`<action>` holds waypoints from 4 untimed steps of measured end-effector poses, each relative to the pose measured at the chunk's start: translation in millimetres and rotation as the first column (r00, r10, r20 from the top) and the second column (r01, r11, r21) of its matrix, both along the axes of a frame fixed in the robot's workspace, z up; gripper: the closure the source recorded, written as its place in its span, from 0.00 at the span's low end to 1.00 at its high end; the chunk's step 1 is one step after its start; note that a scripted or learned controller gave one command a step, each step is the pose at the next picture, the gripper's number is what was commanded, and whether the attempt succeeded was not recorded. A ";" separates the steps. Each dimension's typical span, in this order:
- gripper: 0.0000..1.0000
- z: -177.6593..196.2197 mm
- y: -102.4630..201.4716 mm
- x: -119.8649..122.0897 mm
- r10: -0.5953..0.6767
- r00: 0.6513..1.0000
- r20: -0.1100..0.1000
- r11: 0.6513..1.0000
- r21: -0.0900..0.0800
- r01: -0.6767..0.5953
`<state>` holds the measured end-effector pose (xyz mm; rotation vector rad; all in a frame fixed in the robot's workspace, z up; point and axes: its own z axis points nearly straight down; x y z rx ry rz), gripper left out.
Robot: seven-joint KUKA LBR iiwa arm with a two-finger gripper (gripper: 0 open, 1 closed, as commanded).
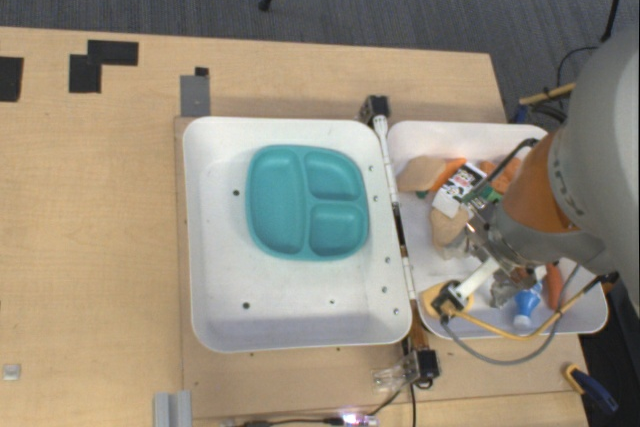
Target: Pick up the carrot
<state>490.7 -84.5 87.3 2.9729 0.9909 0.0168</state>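
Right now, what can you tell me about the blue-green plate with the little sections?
The teal plate looks like smooth plastic, a rounded square split into three hollows: one large one on the view's left and two smaller ones stacked on the right. It lies flat, right way up, near the middle of the left white bin, resting on the bin's floor. Nothing sits in it, and nothing else touches it.
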 end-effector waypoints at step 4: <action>0.00 6.5 -3.5 6.6 0.615 0.789 0.010 0.789 -0.024 -0.614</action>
